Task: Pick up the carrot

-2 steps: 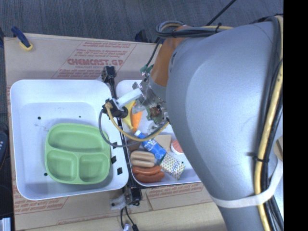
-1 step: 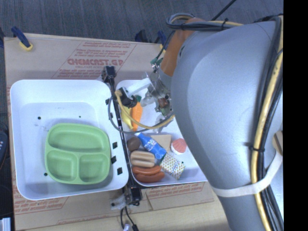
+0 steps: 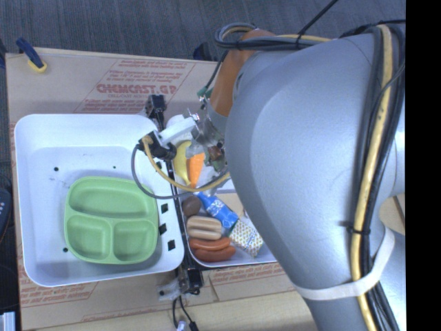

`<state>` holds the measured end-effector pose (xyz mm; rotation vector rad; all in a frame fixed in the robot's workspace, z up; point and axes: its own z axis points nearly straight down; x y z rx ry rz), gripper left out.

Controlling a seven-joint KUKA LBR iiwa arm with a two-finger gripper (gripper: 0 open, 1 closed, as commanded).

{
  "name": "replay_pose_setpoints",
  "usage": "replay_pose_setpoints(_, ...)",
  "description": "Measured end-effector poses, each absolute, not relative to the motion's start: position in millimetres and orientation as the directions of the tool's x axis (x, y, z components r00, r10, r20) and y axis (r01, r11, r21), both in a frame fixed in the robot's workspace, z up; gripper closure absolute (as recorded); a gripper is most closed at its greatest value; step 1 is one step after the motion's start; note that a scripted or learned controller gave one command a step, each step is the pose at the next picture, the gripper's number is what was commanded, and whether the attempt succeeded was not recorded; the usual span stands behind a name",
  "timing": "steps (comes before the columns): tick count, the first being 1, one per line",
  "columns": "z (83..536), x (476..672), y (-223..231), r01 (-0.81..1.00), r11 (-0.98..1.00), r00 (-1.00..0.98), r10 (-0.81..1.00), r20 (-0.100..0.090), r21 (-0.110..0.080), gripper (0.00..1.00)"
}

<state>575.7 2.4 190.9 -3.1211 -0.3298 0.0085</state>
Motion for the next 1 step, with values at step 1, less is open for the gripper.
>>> replay_pose_setpoints(1,190.8,525.1,27.1,0.205,-0.979,0.979,0.205,-0.006,-0.003,0.00)
